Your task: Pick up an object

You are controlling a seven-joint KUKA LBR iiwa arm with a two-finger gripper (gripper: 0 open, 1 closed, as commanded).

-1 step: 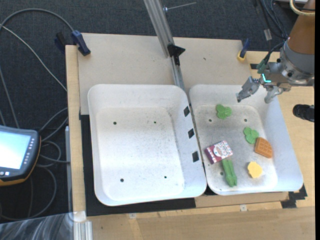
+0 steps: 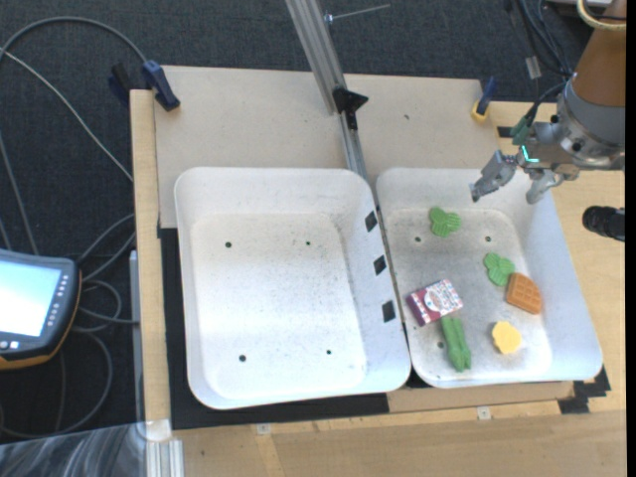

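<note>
The left bin (image 2: pixel 268 286) is seen beside the right bin (image 2: pixel 556 266), which holds all the objects. From left to right, a pink box (image 2: pixel 434 301) is found touching a green stick (image 2: pixel 455 342) below it, a green piece (image 2: pixel 444 222) lies near the bin's far end, a second green piece (image 2: pixel 499 266) rests just beside a waffle (image 2: pixel 524 293), and a yellow piece (image 2: pixel 507 338) sits near the front. The arm is bent in from the upper right, and the gripper (image 2: pixel 515 183) is held over the bin's far rim, fingers spread wide with nothing between them.

Bench (image 2: pixel 248 117) with two white bins (image 2: pixel 268 286)
</note>
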